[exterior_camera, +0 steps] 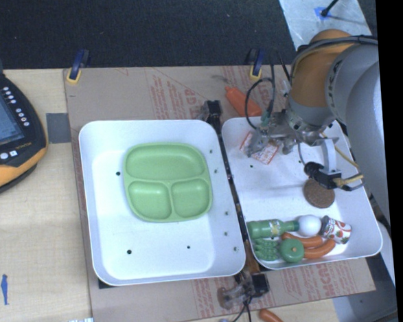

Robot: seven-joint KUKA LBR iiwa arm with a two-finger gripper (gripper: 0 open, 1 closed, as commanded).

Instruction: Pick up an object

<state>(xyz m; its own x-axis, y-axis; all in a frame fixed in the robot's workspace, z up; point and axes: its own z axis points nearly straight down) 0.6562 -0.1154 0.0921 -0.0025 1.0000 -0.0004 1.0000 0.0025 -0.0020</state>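
My gripper (263, 143) is low over the back left part of the right bin (286, 185), reaching in from the right. Its fingers sit right at a small red and white packet (261, 152) lying on the bin floor. Whether the packet is between the fingers is hidden by the wrist. A brown round disc (319, 194) lies to the right, in the bin's middle. Along the front wall are a green bottle (269, 228), a white egg-like ball (308, 223), an orange carrot-like piece (312, 247) and a green round lid (291, 251).
The left bin (109, 218) holds a green divided plate (167, 180). A teach pendant (7, 132) lies on the bench at far left. Cables and clamps (212, 109) sit between the bins at the back; another clamp (241, 292) sits at the front.
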